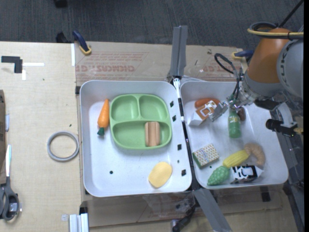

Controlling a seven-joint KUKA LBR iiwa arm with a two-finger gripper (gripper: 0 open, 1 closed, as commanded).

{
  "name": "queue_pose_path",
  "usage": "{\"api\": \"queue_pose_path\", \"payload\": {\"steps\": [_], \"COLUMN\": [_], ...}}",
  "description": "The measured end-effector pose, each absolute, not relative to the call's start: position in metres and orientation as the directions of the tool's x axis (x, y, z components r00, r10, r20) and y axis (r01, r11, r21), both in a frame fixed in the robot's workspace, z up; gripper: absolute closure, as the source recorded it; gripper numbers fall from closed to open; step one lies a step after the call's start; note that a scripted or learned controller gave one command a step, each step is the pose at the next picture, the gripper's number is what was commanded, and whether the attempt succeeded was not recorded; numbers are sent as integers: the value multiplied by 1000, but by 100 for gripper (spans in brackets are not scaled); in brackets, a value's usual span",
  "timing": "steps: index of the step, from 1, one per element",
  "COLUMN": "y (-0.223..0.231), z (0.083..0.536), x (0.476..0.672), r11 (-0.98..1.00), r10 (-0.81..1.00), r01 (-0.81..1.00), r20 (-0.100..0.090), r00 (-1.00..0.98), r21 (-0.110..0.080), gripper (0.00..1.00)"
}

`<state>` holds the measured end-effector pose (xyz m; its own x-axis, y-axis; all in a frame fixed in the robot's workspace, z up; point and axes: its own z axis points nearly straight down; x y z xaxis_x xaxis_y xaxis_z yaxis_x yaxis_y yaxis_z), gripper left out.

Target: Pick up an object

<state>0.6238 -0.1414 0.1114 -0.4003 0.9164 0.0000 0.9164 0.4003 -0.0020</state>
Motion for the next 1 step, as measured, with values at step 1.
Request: {"api": "queue_pose_path", "payload": {"steps": [1], "y": [-153], "z": [92], "x": [656], "r11": [542], "r10": [840], "r01": [840], "r20": [7], "r00": [-542], "r21": [-13], "gripper": [0]}}
